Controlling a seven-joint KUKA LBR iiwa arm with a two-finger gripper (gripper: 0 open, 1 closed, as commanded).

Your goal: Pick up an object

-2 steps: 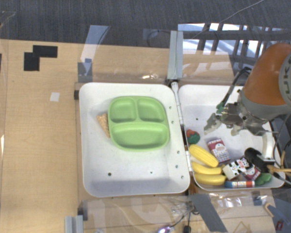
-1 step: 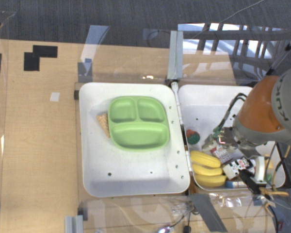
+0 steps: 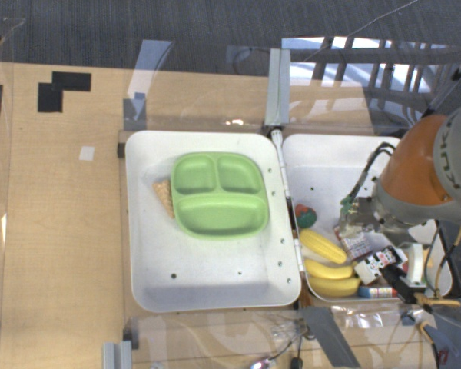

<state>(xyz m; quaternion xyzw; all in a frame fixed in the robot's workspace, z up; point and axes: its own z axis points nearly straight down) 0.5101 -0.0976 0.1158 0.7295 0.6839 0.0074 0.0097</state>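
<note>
The arm, with its orange band (image 3: 416, 171), reaches down into the right bin (image 3: 330, 164). Its gripper (image 3: 356, 223) hangs low over the objects at that bin's front. Two yellow bananas (image 3: 326, 258) lie at the front left of the right bin, just left of the gripper. A small red and green item (image 3: 303, 215) sits by the bin's left wall. A small box and a marker-like item (image 3: 380, 271) lie under and beside the wrist. The gripper's fingers are hidden among the clutter.
The left bin (image 3: 207, 279) holds a green divided plate (image 3: 217, 194) with a tan cracker-like piece (image 3: 164, 197) tucked at its left edge. A metal divider (image 3: 275, 91) runs between the bins at the back. Cables trail at the front right.
</note>
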